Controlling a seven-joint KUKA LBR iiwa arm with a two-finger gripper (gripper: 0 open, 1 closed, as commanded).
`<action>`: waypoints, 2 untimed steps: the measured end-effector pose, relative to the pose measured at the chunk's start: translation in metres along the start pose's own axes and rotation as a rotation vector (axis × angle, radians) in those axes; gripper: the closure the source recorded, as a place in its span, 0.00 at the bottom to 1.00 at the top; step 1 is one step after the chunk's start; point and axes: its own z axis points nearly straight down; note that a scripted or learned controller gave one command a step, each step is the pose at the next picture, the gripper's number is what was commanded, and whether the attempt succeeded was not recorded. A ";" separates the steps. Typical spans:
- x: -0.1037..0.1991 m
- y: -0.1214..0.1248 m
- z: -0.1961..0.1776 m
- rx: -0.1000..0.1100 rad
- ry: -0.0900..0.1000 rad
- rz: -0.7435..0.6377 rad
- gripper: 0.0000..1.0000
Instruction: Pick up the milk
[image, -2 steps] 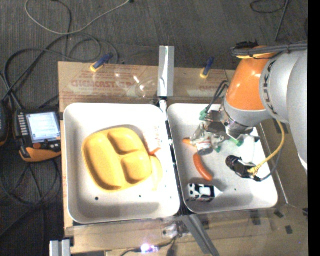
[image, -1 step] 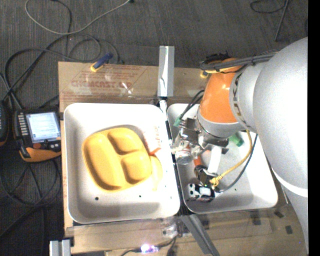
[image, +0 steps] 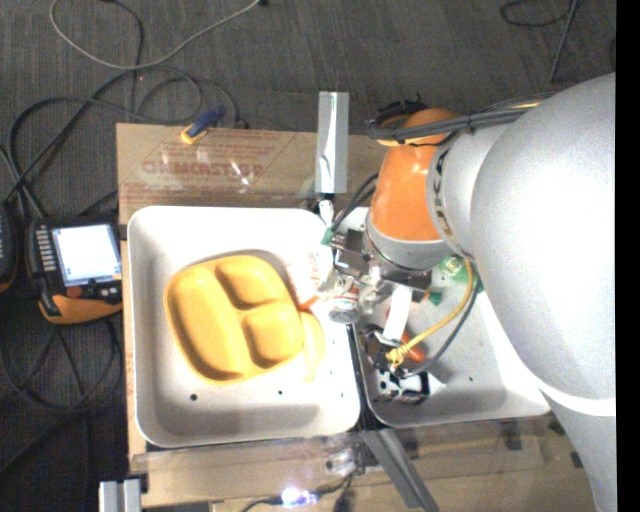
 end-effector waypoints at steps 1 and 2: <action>-0.038 0.034 0.001 0.001 -0.001 0.007 1.00; 0.003 0.065 -0.034 -0.002 -0.004 0.277 1.00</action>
